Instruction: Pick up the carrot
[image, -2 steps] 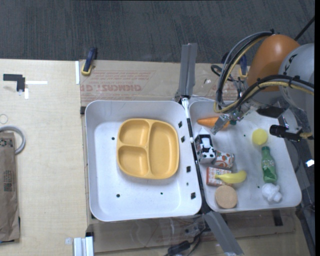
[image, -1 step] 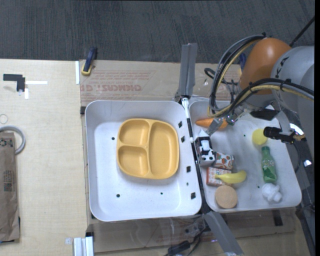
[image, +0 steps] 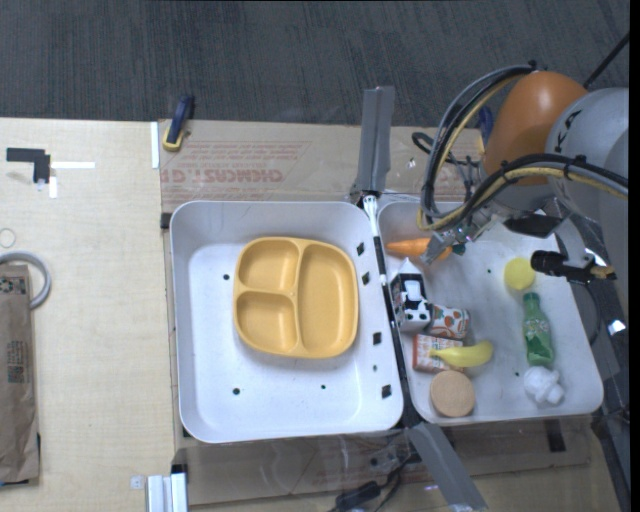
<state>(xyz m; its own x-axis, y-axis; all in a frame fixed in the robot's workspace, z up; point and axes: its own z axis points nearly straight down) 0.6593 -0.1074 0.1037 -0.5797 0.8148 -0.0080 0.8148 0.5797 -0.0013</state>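
The small orange tapered carrot (image: 408, 246) lies in the far left corner of the right white bin (image: 575, 345), with its long axis running left to right. The gripper (image: 447, 243) is at the carrot's right end, touching it or nearly so. One carrot and two bins can be counted, the left white bin (image: 200, 330) holding one yellow divided plate (image: 297, 296).

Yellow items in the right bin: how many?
2. A lemon lies near the bin's right side, above the green bottle; a banana lies lower, beside the round cookie. The arm may hide others.
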